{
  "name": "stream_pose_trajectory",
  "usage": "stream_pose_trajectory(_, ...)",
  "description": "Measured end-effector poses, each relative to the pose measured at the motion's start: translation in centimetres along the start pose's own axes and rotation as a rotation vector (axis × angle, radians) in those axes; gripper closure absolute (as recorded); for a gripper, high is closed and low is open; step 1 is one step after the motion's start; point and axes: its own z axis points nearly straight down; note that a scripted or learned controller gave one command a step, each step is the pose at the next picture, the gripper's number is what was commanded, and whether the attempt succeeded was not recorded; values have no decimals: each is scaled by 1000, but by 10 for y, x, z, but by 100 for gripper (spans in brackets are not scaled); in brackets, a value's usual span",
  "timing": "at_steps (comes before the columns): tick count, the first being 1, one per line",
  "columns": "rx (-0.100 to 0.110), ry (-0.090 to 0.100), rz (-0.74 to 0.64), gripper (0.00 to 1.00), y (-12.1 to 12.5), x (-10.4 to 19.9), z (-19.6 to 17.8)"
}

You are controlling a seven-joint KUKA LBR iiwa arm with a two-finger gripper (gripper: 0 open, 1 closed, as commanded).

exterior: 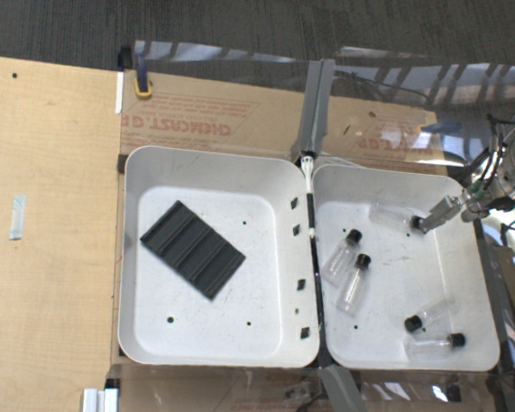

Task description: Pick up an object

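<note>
1. The gripper (417, 224) hangs low over the right bin (484, 295), toward its 1 o'clock corner, on a grey finger assembly slanting down from the arm at the right.

2. Whether the jaws are released or clenched cannot be told; the tip is small and dark, and nothing is seen between them.

3. Several clear vials lie on their sides in the right bin. One clear vial (385, 214) lies at about 12 o'clock, just beside the gripper tip.

4. Two black-capped vials (348, 265) lie side by side toward 9 o'clock, and two more capped vials (431, 328) lie near 5 o'clock.

5. The left bin (134, 261) holds a ribbed black panel (193, 250), lying flat and turned at a slant.

6. Judged by look, the vials are light, stiff and smooth. They are likely to roll or squirt out of a pinch, and may crack if squeezed hard.

7. The best hold is probably across the middle of a vial's body, with the jaws square to its long axis.

8. The panel seems light and rigid, but it lies flat and offers only its edges.
</note>
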Motion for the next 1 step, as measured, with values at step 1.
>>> stream_pose_trajectory(1,-1,-1,-11,0,49,-21,67)
